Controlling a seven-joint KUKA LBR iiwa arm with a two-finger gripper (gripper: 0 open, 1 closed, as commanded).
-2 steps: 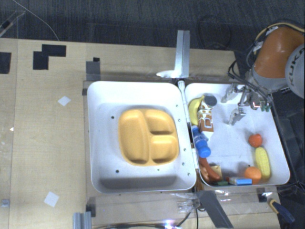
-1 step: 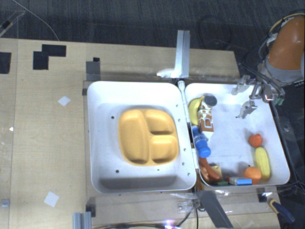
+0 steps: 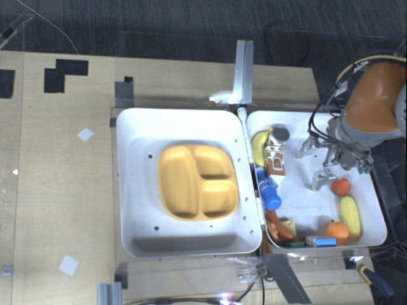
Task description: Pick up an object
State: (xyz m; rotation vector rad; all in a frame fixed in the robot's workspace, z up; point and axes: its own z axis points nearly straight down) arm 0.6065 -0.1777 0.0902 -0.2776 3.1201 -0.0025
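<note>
Nothing lifted yet. Gripper (image 3: pixel 322 165) hovering low in right bin (image 3: pixel 299 122), jaws spread wide and empty, small orange ball (image 3: pixel 341 187) just beside one fingertip. Grasp and lift remain.

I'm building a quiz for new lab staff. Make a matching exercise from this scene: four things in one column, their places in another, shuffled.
Things:
1. yellow tray
2. corn cob
3. banana
4. blue bottle

Places:
A. right bin, near its right wall
B. left bin, middle
C. right bin, along its left wall, midway down
D. right bin, upper left corner

Pairs: 1-B, 2-A, 3-D, 4-C
</note>
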